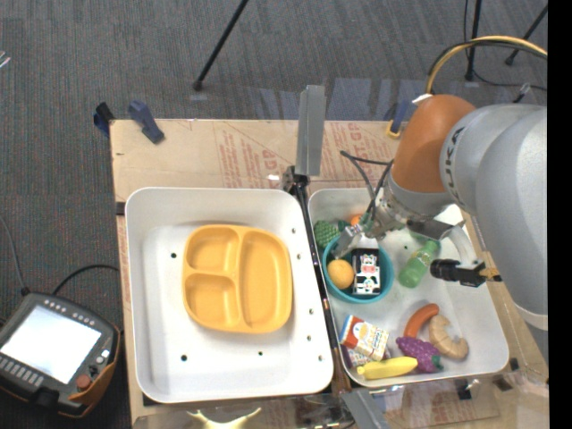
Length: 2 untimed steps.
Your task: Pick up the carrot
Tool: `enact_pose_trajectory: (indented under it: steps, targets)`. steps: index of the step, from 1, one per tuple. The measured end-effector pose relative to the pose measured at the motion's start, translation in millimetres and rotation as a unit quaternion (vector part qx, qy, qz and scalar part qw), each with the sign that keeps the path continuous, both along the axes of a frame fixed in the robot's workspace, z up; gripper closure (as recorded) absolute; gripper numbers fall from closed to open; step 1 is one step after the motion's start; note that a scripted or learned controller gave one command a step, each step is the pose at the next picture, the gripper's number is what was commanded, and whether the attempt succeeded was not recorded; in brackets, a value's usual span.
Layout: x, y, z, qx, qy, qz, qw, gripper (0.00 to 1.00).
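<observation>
Red print on the cardboard (pixel 241 155), mirrored, unreadable

A robotics lab: a plywood bench (pixel 223 150) on grey carpet, tripod legs (pixel 223 38) behind, a teach pendant (pixel 55 351) beside it.

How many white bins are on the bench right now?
2. The left bin holds a yellow divided plate. The right bin holds the toy food and a teal bowl, with the arm over its upper part.

Dark grey carpet floor (pixel 107 43) — black stand legs (pixel 228 29) across it
</observation>
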<state>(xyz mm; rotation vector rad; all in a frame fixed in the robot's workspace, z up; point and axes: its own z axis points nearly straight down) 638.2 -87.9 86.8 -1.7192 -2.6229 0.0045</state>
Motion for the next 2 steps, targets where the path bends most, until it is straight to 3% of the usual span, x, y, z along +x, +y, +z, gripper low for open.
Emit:
enact_pose_trajectory:
  steps: [1,2]
  targets:
    - [6.0,-24.7,9.1,-0.0013,-0.002,-0.191,0.9816,0.00]
    - [-46.3,-3.3,0.3,-0.0013,-0.001,-0.292,0.9565,0.00]
